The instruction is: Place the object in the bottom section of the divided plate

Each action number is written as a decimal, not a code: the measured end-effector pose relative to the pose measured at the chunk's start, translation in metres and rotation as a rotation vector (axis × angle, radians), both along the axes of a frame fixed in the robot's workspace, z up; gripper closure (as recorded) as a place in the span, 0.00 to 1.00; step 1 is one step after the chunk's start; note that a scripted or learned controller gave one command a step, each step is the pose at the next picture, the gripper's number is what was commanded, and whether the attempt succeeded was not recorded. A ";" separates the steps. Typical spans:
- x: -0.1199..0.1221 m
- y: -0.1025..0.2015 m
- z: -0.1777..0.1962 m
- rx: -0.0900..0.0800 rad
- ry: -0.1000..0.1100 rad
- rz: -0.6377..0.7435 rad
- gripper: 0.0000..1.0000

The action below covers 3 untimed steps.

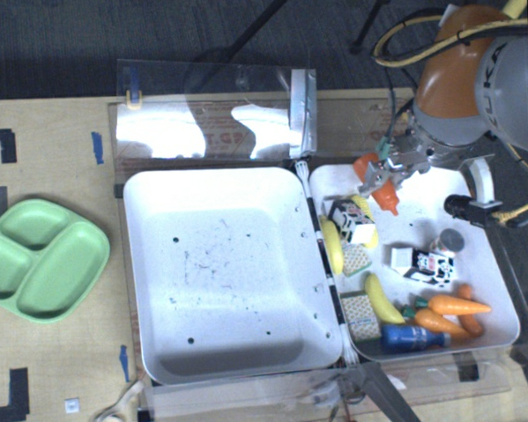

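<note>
**Divided plate well apart from gripper**

Left of the left bin (219, 270), on the bench, lies the green divided plate (44, 258), its sections bare. Beyond that bin, over the right bin's (496, 264) far corner, hangs the gripper (387, 174), orange pieces at its tip; finger state cannot be told.

Green divided plate (44, 259) on tabletop (48, 129), far left. Hand (387, 174) above right bin (501, 264), among carrots (459, 306), bananas (382, 298), blue bottle (415, 336).
</note>
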State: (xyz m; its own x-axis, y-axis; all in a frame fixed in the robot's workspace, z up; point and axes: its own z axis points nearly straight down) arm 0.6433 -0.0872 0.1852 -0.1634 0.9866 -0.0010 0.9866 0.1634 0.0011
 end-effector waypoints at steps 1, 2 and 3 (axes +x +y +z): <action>-0.080 0.055 0.004 0.002 0.003 -0.174 1.00; -0.053 0.066 0.061 0.001 0.001 -0.359 1.00; -0.116 0.103 0.014 0.001 0.007 -0.637 1.00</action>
